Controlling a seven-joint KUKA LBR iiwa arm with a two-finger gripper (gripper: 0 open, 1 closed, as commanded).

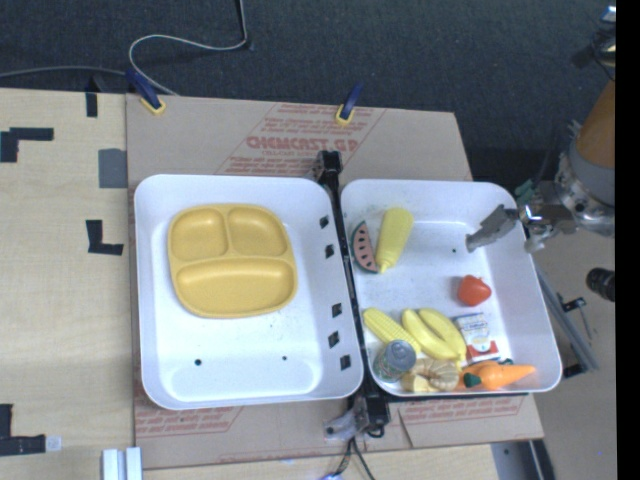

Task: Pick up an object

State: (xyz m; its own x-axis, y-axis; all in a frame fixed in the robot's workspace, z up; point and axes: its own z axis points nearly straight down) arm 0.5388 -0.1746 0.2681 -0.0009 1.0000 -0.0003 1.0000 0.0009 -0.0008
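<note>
Objects for picking all lie in the right bin [520,298]: a red tomato-like piece [474,290] near its right wall, a corn cob [393,238] and a watermelon slice [363,247] against its left wall, and along the near edge a bunch of bananas [420,332], a small carton [477,335], a carrot [497,375] and a grey round piece [400,355]. The gripper [492,230] hangs at the bin's far right corner, above bare white floor, with nothing between its jaws; how wide they stand I cannot tell from this angle. The left bin [160,368] carries a yellow divided plate [234,259].

By my reading, the approach is in hand and no grasp has been made. The red piece lies nearest, just toward the near edge from the gripper; the next move calls for centring over it and descending clear of the right wall.
</note>
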